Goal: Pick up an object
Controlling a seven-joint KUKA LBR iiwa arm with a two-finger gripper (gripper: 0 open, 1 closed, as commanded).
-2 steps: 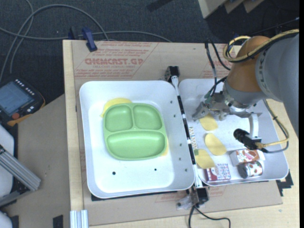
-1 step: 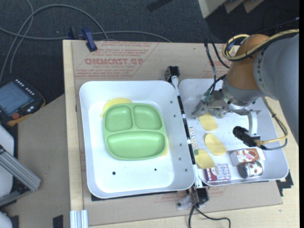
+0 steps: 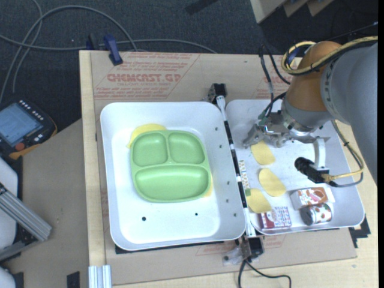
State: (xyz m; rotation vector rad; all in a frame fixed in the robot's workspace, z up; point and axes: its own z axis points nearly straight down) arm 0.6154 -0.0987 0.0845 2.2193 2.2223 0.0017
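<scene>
Your gripper (image 3: 268,132) hovers low in the right bin (image 3: 354,212) above a yellow chip (image 3: 263,154), its opening impossible to tell; next, descend and close.

The left bin (image 3: 114,179) keeps bare floor along its near edge, the green tray (image 3: 171,165) filling its middle. The right bin's (image 3: 354,212) near edge is crowded (yellow chips (image 3: 272,182), can (image 3: 316,213), packet (image 3: 277,217)), with the arm (image 3: 336,83) over its far edge.

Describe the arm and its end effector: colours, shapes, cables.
The arm is a thick, rounded grey cylinder with an orange band above the wrist. Yellow and black cables loop round the band and run down past the wrist. The end effector is a compact grey metal assembly with dark wiring beside it. No markings can be made out.
</scene>
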